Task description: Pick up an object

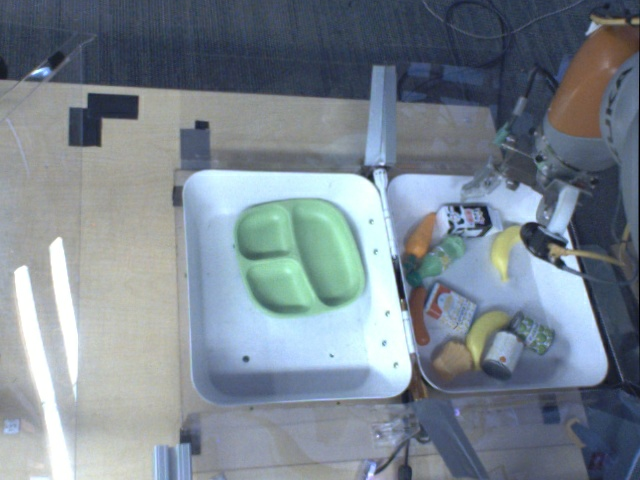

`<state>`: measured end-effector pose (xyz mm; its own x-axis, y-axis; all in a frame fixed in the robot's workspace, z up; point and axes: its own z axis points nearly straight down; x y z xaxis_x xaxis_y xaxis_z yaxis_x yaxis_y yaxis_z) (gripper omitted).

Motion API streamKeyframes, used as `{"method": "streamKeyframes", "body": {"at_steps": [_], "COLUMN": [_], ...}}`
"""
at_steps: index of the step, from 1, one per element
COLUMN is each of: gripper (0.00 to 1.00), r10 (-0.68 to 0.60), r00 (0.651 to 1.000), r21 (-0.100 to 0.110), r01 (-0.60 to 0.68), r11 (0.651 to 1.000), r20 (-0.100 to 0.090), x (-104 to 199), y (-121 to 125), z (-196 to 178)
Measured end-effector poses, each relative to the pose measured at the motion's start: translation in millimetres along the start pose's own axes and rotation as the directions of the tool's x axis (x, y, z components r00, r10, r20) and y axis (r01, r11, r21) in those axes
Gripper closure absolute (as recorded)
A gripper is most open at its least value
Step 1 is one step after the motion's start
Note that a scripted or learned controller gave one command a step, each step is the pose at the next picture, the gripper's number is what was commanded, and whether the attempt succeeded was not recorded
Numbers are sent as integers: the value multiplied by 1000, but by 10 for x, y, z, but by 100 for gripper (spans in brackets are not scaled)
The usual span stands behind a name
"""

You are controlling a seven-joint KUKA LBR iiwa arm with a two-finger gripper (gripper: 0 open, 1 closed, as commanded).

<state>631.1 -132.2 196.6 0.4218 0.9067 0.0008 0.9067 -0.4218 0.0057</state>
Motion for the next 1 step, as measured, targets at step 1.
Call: {"method": "streamKeyframes", "body": {"at_steps": [1], "gripper": [0], "r10": [-122], "r00": [992], "r21": [-32], "r01": [122], "r11": [992], "r20": [-7], "x": [-373], "y": [-159], "z": [823]}}
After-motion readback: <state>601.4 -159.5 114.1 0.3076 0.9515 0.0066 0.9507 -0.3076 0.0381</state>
